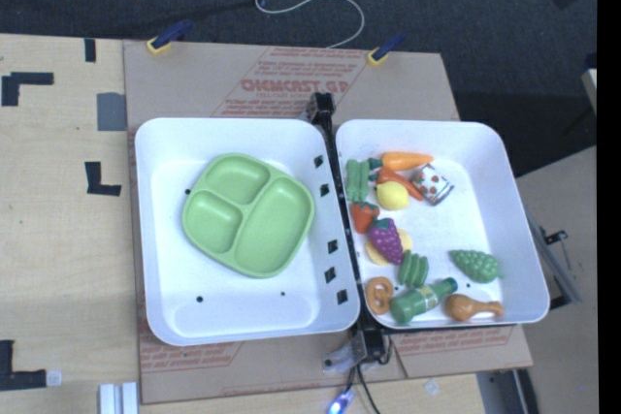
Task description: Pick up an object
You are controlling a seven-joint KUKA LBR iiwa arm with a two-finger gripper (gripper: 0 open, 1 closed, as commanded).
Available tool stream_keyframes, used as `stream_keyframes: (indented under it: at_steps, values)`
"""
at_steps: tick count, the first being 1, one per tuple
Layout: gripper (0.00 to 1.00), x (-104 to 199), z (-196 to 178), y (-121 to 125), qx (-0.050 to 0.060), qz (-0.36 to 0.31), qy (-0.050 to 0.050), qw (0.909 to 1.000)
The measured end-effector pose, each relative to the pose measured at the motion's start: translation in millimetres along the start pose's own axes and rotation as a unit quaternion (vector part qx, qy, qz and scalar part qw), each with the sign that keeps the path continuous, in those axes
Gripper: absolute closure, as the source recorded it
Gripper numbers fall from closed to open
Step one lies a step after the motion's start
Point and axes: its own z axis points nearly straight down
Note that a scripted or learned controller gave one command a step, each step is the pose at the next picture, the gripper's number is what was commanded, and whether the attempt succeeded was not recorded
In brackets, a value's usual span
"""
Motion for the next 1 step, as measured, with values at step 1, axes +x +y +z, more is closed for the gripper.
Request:
stream_keyframes:
  at_steps: [1]
  values:
    - [1.00,0.6,-10.2,1.0,-0.001,-0.001,0.000,1.0000]
